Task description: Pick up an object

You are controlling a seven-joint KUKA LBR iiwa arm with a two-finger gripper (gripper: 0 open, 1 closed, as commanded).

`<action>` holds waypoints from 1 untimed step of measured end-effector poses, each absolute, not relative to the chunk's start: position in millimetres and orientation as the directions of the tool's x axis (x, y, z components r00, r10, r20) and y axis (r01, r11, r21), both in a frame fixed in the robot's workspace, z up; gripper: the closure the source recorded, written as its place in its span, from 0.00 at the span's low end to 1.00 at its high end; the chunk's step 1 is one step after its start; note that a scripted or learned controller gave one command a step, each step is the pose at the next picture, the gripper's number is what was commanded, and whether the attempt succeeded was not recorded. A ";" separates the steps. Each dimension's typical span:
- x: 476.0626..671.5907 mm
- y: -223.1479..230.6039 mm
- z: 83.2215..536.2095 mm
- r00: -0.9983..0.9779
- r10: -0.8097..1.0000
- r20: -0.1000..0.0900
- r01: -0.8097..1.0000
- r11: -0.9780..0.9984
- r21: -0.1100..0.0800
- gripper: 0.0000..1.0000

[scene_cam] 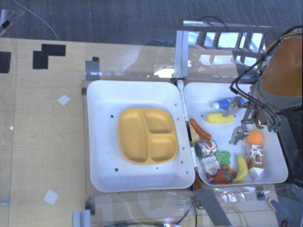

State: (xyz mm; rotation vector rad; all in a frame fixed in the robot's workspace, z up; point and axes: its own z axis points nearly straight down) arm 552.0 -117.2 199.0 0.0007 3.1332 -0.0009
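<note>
Camera view, 1 frame. I have the arm (283, 67) reaching in from the right over the right bin (279, 174). The gripper (239, 122) hangs low above the bin's middle. Its 2 fingers look parted, with bare white floor between them; I see nothing held.

Right bin contents: a yellow corn piece (220, 118) just left of the gripper, with a blue item (227, 103) above it. An orange ball (254, 136) sits just right of the lower finger, a carton (255, 156) below that, then a banana (242, 168). A hot dog (200, 129) lies near the divider, a can (206, 149) below it, and a green piece (222, 156) and red piece (220, 175) are crowded near the front wall.

Left bin (102, 126) holds 1 yellow tray (147, 135), well apart from the gripper.

Risk, my judgement: the fingers straddle a gap between corn and ball. Closing here likely catches nothing, or nudges the ball so it rolls away. The packed front cluster could jam a finger on descent.
</note>
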 end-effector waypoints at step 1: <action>584.0 -165.0 242.7 -0.999 0.033 -0.015 0.033 0.999 -0.003 0.00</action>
